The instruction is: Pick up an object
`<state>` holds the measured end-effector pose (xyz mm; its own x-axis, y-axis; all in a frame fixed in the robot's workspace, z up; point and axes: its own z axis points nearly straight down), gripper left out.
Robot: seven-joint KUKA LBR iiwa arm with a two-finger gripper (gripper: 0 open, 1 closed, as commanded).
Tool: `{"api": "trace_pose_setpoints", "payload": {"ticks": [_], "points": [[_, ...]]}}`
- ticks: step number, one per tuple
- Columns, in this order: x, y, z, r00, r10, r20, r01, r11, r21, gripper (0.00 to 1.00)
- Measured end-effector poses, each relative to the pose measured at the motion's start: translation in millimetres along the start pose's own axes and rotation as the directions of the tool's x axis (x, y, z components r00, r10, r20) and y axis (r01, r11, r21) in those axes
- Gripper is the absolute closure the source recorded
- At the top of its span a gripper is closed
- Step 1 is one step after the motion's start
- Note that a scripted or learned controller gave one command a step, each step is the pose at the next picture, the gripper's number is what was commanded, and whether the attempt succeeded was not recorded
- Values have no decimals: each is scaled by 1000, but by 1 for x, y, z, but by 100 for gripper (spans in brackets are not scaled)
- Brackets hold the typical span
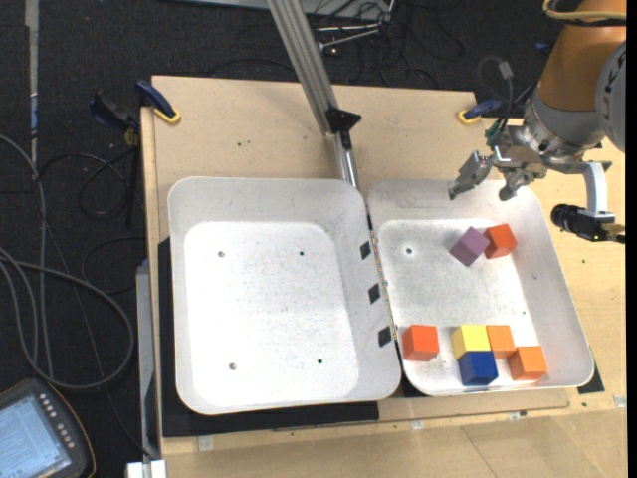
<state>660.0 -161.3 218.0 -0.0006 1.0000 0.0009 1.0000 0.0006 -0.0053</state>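
In the right bin [557,297] lie several small blocks. A purple block [469,246] touches an orange block [500,239] near the bin's far side. Along the near edge sit an orange block [421,342], a yellow block [472,340], a blue block [478,366] and two more orange blocks [527,362]. My gripper [490,177] hangs above the far edge of the right bin, its two fingers spread open with nothing between them, up and slightly right of the purple block.
The left bin [264,292] stands beside the right one. A slanted metal pole [309,63] crosses the bench's far side. Clamps [159,103] hold the board at its far corners. Cables lie on the floor at the left.
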Motion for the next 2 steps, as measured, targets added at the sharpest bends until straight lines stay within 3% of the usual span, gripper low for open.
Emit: {"api": "trace_pose_setpoints", "payload": {"ticks": [1,2], "points": [[0,0,-2,1000,-2,1,2,1000,-3,0],[-4,-5,60,1000,1,1,-1,1000,1,0]]}}
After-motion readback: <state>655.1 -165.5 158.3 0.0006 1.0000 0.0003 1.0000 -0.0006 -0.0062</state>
